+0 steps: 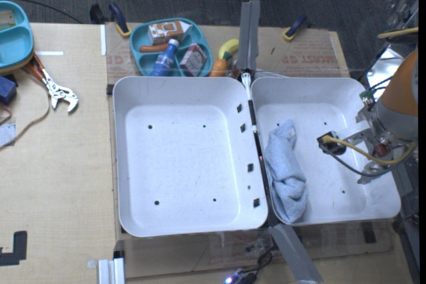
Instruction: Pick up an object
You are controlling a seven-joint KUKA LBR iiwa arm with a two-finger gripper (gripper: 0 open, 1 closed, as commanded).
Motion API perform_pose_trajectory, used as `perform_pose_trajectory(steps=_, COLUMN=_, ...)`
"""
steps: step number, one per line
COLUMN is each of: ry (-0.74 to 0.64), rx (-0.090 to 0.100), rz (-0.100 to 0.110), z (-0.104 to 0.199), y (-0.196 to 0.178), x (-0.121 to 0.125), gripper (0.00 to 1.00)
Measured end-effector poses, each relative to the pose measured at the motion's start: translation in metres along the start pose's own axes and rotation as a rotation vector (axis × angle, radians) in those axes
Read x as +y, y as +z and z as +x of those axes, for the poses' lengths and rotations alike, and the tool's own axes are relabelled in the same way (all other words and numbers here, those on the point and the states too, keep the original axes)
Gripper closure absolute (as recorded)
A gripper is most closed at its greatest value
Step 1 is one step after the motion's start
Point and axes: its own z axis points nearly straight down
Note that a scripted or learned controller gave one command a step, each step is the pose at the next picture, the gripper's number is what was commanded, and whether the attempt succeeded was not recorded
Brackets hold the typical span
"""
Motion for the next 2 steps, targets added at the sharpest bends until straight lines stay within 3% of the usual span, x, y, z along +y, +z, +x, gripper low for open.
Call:
perform_pose_trajectory(steps=1, ry=0.030, rx=0.001, rz=-0.002, z=0.013, y=-0.056, x=0.041, gripper=0.00)
perform_pose_trajectory(steps=2, ry=0.029, rx=0.002, rz=-0.001, z=0.034, y=0.050, x=0.019, gripper=0.00)
